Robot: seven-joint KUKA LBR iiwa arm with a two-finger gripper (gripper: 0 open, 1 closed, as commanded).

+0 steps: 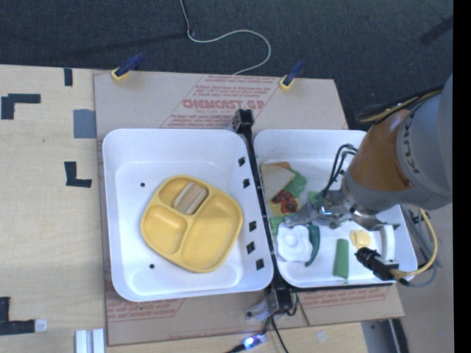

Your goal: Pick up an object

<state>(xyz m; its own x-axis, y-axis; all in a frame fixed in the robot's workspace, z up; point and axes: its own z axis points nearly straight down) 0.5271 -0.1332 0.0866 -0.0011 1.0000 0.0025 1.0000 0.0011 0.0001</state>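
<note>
Green and lying lengthwise, a stick-shaped piece (341, 259) is resting near the front wall of the right bin (324, 278), with a white egg-like item (292, 243) just to its left. Above them the gripper (315, 213) is hanging over a jumble of toy food (287, 190); whether it is clenched cannot be told. In the left bin (121, 197), 1 yellow divided plate (193, 223) is carrying a tan block (190, 196).

The gripper (318, 213) is low in the right bin (383, 274), toys heaped just left of it, a green stick (341, 259) below.
</note>
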